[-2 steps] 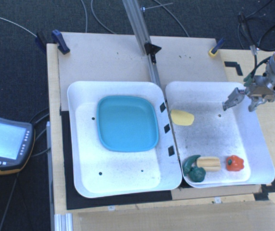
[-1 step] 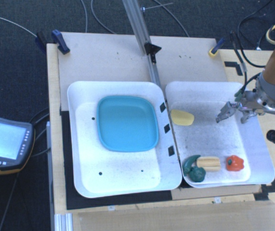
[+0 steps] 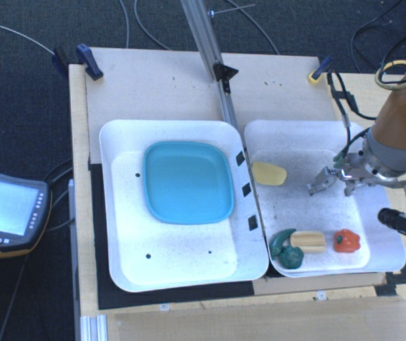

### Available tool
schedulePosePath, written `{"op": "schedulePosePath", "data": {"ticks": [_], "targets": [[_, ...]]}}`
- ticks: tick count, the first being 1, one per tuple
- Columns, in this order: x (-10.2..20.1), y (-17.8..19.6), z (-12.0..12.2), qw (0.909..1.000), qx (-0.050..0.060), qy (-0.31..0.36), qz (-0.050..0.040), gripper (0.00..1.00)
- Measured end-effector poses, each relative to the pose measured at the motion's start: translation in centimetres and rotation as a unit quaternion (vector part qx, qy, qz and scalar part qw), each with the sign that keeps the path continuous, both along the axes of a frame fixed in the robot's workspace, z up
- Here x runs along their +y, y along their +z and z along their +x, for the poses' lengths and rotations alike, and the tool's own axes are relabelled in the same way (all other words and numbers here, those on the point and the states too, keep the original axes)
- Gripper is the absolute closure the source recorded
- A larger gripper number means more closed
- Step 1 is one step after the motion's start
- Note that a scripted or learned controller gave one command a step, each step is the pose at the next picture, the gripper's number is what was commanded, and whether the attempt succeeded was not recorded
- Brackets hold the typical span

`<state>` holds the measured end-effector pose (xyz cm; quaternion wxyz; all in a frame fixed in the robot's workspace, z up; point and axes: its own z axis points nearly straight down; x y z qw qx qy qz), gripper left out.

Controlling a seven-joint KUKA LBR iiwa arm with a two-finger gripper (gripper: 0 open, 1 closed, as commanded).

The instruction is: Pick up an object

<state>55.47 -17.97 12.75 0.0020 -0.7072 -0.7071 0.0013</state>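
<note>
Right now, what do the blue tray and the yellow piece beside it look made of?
Blue tray: probably moulded plastic, smooth, with a faint sheen and rounded corners. Yellow piece: matte, softly rounded, perhaps foam or rubbery toy food; the view is too coarse to be sure.

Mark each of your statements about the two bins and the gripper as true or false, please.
1. The blue plate lies in the left bin. True.
2. The yellow object lies in the left bin. False: it lies in the right bin.
3. The red object is between the gripper's fingers. False: it lies on the bin floor, apart from the gripper.
4. The green object touches the tan block. True.
</note>
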Motion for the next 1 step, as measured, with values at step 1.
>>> {"op": "schedulePosePath", "data": {"ticks": [1], "targets": [[0.04, -3.34, -0.05, 1.0, -0.001, 0.0, 0.0, 0.0]]}}
